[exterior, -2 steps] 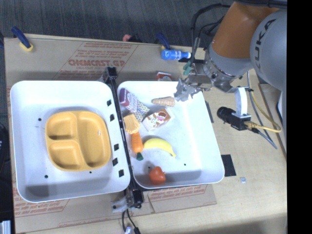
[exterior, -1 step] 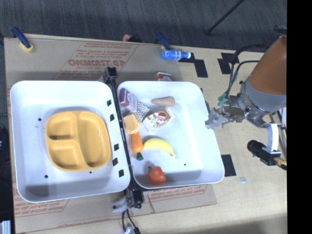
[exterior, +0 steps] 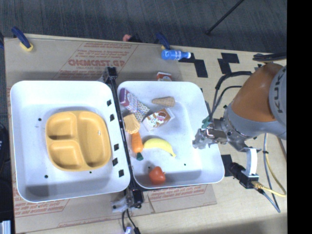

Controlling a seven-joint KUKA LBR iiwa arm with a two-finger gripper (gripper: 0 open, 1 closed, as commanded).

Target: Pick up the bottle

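Claw (exterior: 201, 139): finger state too blurred to tell, at right bin's (exterior: 207, 172) right wall.
Arm (exterior: 258, 106): cut off past that bin.
Packet (exterior: 157, 119) print: unreadable.
Bottle (exterior: 174, 55) label: too small.

Glossy white plastic bins (exterior: 29, 101), matt yellow plastic tray (exterior: 78, 140), cardboard bench (exterior: 97, 57)

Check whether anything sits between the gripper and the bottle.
Nothing visible does. The gripper hangs at the right bin's right rim; the blue bottle lies outside it, on the bench beyond the far rim.
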